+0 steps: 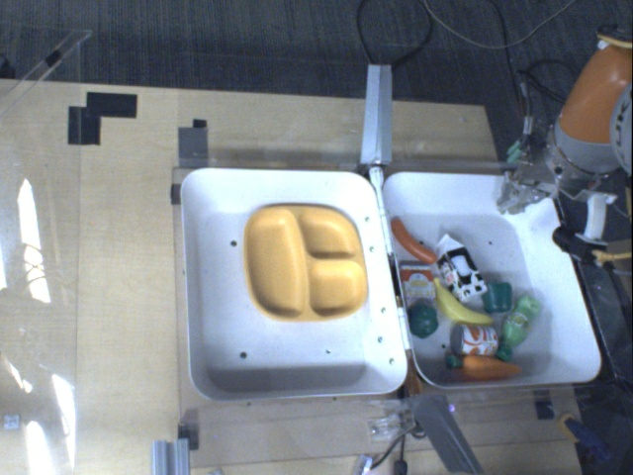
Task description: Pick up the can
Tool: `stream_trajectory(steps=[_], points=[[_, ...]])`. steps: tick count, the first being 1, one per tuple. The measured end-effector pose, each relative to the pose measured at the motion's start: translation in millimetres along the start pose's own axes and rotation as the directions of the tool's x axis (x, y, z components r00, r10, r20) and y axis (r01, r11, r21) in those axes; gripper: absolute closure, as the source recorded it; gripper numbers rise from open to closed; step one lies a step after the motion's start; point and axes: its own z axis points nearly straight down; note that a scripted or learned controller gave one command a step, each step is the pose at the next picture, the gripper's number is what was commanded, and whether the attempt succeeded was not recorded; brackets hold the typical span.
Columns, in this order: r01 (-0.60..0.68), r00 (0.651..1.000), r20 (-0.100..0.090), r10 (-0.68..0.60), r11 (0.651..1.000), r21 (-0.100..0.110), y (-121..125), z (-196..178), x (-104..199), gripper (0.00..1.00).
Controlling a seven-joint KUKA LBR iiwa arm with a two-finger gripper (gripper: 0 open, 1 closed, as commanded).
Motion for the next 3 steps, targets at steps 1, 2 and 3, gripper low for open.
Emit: stream_trajectory(steps=[1, 2, 3], points=[[0.001, 1.0, 0.0, -0.001, 1.0, 0.0, 0, 0, 0, 0.0], [-0.011, 1.0, -0.001, 0.011, 1.0, 0.009, 10, 59, 15, 0.0], [-0.157, 0.988, 0.0, 0.157, 0.988, 0.009, -52, 57, -1, 0.0]])
